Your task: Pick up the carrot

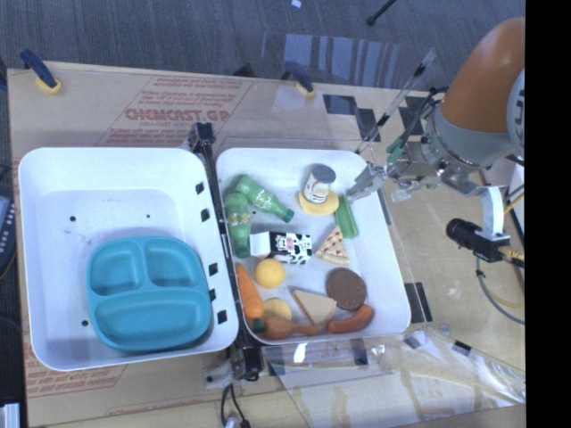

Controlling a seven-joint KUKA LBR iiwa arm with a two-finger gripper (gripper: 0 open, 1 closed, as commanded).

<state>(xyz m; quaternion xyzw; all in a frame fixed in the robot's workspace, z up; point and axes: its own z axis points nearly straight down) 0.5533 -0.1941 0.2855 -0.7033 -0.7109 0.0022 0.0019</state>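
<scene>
the carrot lies along the right bin's left wall, near side; we judge it light, stiff, smooth, best pinched mid-length; the gripper's state we cannot tell

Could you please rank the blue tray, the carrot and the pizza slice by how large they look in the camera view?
1. blue tray
2. carrot
3. pizza slice
</scene>
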